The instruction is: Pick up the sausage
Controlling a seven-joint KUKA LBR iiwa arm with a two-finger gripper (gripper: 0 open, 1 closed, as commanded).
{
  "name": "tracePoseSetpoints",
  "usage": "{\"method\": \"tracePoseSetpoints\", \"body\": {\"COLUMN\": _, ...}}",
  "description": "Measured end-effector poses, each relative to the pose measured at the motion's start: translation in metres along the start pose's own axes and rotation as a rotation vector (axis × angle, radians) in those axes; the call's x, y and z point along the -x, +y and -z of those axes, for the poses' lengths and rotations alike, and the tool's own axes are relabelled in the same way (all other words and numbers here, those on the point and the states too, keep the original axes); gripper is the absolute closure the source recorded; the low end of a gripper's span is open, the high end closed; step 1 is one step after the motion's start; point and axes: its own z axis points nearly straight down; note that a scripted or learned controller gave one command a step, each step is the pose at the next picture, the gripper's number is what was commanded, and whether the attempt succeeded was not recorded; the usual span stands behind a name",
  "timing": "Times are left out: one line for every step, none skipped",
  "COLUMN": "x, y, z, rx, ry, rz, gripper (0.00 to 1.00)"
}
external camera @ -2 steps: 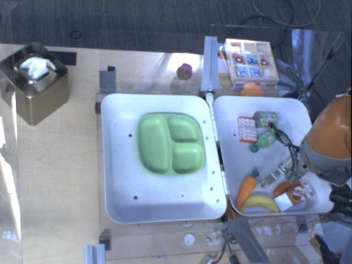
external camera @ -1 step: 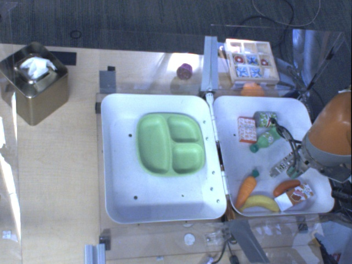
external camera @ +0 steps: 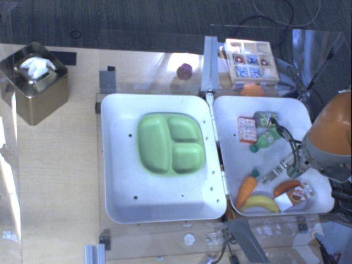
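Fingers (external camera: pixel 276 173) of the gripper (external camera: pixel 280 171) hang low over the near right part of the right bin (external camera: pixel 231 114), but whether they stand wide or narrow cannot be told from the camera view, and nothing shows between them. Just to their right and slightly nearer lies the sausage (external camera: pixel 286 187), a short reddish-brown link beside a small printed packet (external camera: pixel 300 193), right of the banana (external camera: pixel 260 203) and carrot (external camera: pixel 246 190). It looks light, smooth, rounded and likely slippery and a little yielding, so a hold across its middle seems best.
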Motion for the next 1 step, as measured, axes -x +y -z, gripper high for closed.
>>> {"method": "tracePoseSetpoints", "body": {"x": -0.0060, "y": -0.0081, "z": 0.0021, "rx": -0.017, "ry": 0.020, "rz": -0.009, "gripper": 0.00}}
